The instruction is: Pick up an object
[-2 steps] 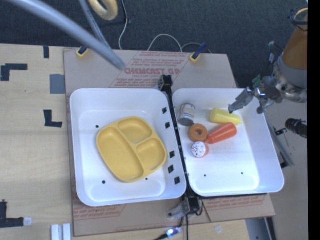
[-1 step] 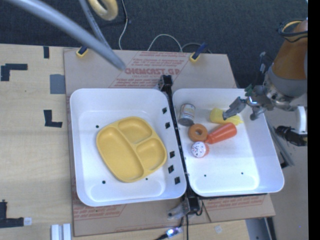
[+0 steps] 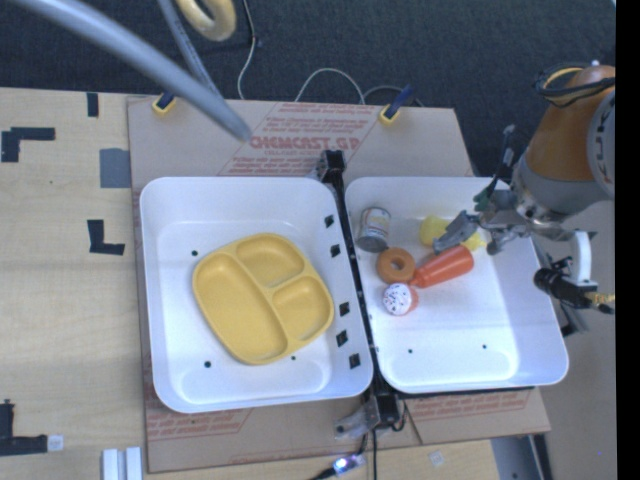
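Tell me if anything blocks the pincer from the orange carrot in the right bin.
Nothing visible does. The pincer hovers right by the orange carrot, above its upper end. The yellow piece lies just beside it; the donut sits at the carrot's left end.

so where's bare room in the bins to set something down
Right bin: the near half is bare, below the ball and carrot. Its far half is crowded with can, donut and gripper. Left bin: bare strips around the yellow tray.
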`<state>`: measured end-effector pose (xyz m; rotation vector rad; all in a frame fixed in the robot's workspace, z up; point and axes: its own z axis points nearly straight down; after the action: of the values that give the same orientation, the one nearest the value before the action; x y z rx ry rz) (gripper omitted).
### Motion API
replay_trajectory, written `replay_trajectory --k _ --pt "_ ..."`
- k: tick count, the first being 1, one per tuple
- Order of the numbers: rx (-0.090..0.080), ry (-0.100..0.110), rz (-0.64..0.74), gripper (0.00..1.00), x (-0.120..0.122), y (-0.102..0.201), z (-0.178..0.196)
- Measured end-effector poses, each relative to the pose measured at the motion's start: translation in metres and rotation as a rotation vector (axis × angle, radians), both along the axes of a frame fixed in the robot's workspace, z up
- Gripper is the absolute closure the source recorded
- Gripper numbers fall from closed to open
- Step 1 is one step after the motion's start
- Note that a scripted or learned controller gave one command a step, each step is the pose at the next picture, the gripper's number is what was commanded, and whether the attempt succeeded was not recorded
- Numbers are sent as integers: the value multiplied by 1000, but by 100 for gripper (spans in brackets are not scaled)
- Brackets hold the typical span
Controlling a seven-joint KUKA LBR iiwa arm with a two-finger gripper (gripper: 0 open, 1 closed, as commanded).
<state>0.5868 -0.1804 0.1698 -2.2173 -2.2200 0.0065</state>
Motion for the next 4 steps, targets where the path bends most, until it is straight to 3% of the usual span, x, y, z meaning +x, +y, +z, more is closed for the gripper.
replay_trajectory --k 1,2,4 --pt "0 1 0 0 2 3 -64" --pt "0 -3 2 100 3 3 -50" --pt "-1 -9 0 100 -2 -4 43"
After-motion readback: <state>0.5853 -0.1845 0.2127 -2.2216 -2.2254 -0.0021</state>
